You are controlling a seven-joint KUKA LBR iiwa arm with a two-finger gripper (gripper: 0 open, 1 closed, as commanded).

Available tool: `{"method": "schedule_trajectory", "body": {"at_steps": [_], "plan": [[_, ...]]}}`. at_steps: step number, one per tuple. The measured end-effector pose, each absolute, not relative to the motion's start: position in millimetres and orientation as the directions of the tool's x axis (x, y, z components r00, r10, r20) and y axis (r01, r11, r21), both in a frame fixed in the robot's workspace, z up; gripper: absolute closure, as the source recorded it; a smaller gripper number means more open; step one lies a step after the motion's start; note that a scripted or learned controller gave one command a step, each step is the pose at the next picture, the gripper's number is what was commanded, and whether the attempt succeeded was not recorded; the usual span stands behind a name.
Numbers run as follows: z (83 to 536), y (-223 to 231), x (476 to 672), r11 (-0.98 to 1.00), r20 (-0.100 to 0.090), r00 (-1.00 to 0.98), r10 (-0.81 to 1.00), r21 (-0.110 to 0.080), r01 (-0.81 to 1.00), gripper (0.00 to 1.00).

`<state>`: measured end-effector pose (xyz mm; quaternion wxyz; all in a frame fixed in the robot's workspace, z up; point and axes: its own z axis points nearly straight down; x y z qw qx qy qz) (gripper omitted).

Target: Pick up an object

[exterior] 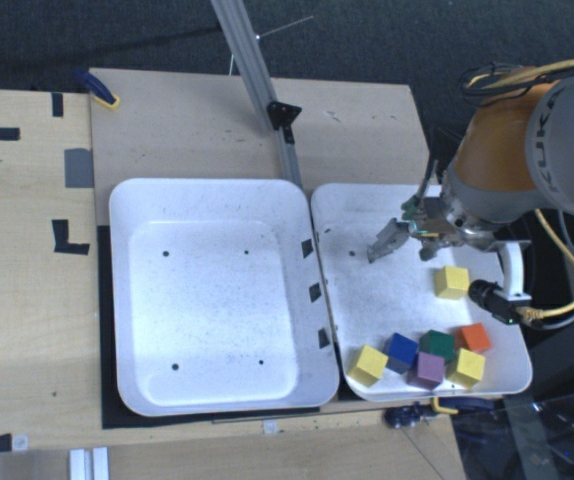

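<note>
The claw (387, 243) hangs over the bare upper stretch of the right bin (367, 200), pointing down and to the left from the orange-banded arm (512, 153). From where I stand its two fingers look slightly parted, and there is nothing between them, just speckled white floor underneath; whether the tips touch that floor I can't make out. So by my reckoning the pick hasn't begun to pay off: nothing is lifted, and everything is left to do. The nearest candidate is a lone yellow cube (451, 282), a little to the right and below the claw, sitting apart from the others. Further down, huddled against the bin's lower rim, are a second yellow cube (369, 365), a blue cube (402, 350), a green cube (437, 345), a purple cube (429, 369), an orange cube (474, 337) and a third yellow cube (469, 368), several touching one another. The left bin (127, 208) lies alongside.
</note>
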<state>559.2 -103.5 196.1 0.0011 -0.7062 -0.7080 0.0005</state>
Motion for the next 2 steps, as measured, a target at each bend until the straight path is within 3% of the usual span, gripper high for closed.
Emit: {"method": "schedule_trajectory", "body": {"at_steps": [1, 2], "plan": [[196, -104, 559.2, 0.003, 0.000, -0.003, 1.000, -0.002, 1.000, 0.00], [134, -101, 551.0, 0.001, 0.000, -0.001, 1.000, -0.009, 1.000, 0.00]]}}
